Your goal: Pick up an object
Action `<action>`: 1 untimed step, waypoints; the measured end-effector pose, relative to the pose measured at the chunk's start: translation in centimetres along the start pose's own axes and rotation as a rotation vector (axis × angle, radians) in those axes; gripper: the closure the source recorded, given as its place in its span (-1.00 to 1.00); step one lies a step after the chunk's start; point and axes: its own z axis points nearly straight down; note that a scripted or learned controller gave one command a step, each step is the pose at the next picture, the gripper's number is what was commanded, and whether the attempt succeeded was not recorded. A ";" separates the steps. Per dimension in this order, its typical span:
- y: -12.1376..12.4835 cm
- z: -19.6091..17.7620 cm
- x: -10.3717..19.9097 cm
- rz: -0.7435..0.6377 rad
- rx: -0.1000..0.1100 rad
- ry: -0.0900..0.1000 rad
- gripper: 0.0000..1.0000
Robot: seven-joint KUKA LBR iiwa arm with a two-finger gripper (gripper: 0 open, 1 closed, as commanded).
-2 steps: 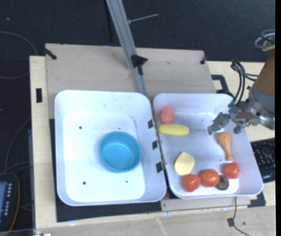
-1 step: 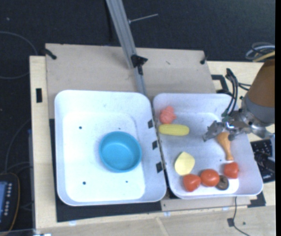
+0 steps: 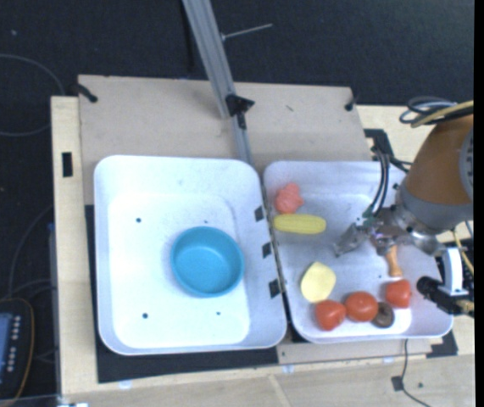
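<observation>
Red tomatoes point(image 3: 361, 306) line the near rim of the right bin point(image 3: 343, 181), with a small brown piece point(image 3: 383, 315) among them. Fingers point(image 3: 362, 236) hang low over that bin's middle, parted, nothing between them. Closest target by my reckoning: the yellow corn point(image 3: 299, 224), just left of the fingers, long axis running left-right. A pale yellow lemon-like fruit point(image 3: 317, 281) sits nearer the camera and left; a pink piece point(image 3: 289, 198) lies beyond the corn. An orange carrot-like stick point(image 3: 392, 264) lies under the wrist. Left bin point(image 3: 140, 185) holds a blue bowl point(image 3: 207, 261).

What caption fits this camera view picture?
Robot gripper hovers over toy food in the right bin; blue bowl sits left.
</observation>
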 end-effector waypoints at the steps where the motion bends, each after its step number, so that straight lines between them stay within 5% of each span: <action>1: 0.3 -1.7 -0.1 0.006 -0.012 0.000 1.00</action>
